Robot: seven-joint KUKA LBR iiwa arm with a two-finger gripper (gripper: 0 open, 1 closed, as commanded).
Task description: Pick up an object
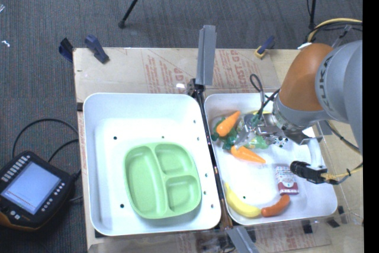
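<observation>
Glossy plastic green tray [163,179]; smooth white bins [95,127]; matt cardboard bench [148,71].

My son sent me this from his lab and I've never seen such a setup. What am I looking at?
It is one photo, taken by a fixed camera above a bench and looking down at a slant. The grey and orange machine on the right is a robot arm; its gripper reaches into the right bin. That bin holds toy food: two carrots, a banana, a sausage and a small red packet. The left bin holds a green divided plate. I cannot tell whether anything is gripped.
</observation>
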